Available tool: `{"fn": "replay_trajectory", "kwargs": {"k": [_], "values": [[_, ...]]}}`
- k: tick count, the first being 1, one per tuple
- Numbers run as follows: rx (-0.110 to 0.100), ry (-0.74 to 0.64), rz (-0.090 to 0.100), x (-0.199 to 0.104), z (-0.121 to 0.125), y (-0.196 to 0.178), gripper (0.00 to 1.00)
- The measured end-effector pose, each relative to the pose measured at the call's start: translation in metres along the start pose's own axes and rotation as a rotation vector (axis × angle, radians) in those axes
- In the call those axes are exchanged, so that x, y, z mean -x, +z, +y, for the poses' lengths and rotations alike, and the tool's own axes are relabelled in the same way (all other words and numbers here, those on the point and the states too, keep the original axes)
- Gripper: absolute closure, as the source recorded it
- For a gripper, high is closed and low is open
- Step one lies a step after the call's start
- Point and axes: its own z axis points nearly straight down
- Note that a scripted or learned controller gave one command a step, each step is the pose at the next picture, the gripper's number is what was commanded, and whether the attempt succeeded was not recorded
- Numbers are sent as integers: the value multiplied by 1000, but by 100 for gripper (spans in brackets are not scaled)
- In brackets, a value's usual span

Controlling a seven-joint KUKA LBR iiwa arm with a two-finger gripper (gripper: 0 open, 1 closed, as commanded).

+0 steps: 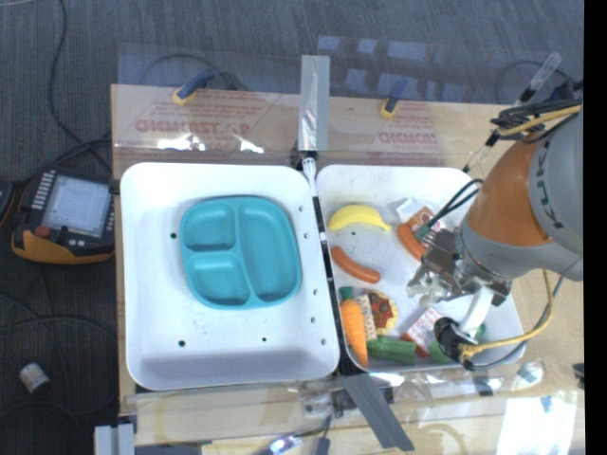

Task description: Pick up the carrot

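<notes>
Orange carrot (352, 322) lies near claw (432, 287); arm lettering reads "KU".

My grey arm's gripper (432, 282) low over the right white bin (379, 175), orange carrot (353, 323) near its left wall.

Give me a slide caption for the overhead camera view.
KUKA arm's gripper hovers over right bin, carrot lying by its front-left corner.

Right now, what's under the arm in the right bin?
Around the arm, the right bin shows a banana, a hot dog, a carrot and a green vegetable. An orange item is partly covered. Whatever lies beneath the wrist is hidden.
</notes>
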Motion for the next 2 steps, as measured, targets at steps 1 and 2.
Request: {"fn": "replay_trajectory", "kwargs": {"k": [1,2], "values": [[0,0,1,0,0,0,0],[6,-46,-2,42,28,-140,0]]}}
